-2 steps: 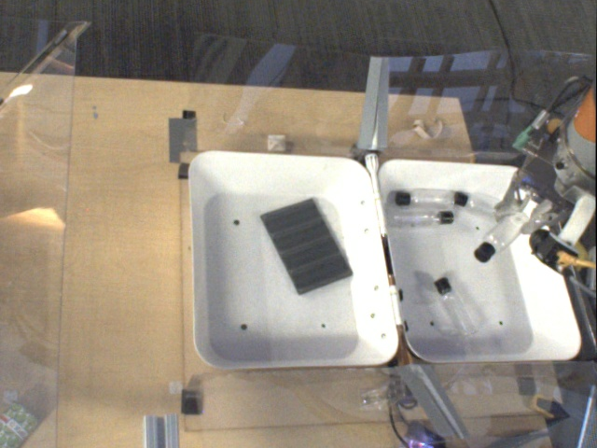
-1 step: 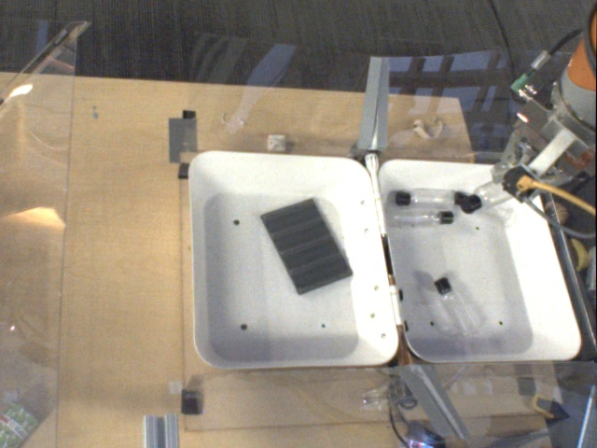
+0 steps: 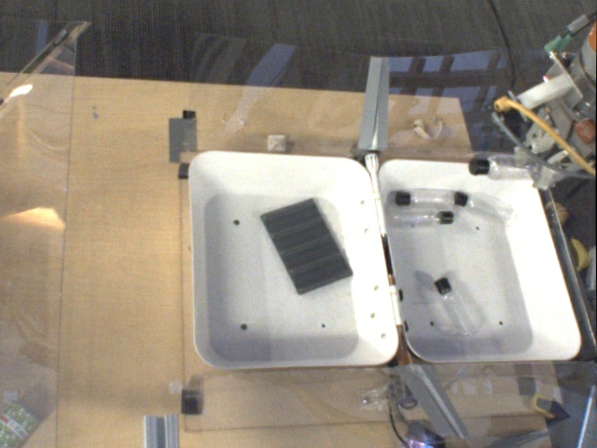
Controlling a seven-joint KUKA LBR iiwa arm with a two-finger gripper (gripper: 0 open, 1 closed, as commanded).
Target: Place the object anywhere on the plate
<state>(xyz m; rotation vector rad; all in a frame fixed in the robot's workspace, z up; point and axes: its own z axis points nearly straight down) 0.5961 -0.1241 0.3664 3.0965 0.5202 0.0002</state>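
Claw [image 3: 558, 87] sits high in the corner beside a yellow cable [image 3: 546, 133]; cannot tell whether it is open or closed. Nearest, just below and left of it, the rim vial [image 3: 508, 167], clear with a black cap, lies along the back rim of the right bin [image 3: 560, 278]. Farther down-left from the claw, inside that bin, is a vial cluster [image 3: 429, 203], black-capped and close together. Farther again lies the lone vial [image 3: 454, 304], toward the bin's front. Farthest from the claw is the left bin [image 3: 210, 278], with the plate [image 3: 306, 245] flat in it: dark, ribbed, skewed and well apart from every vial.
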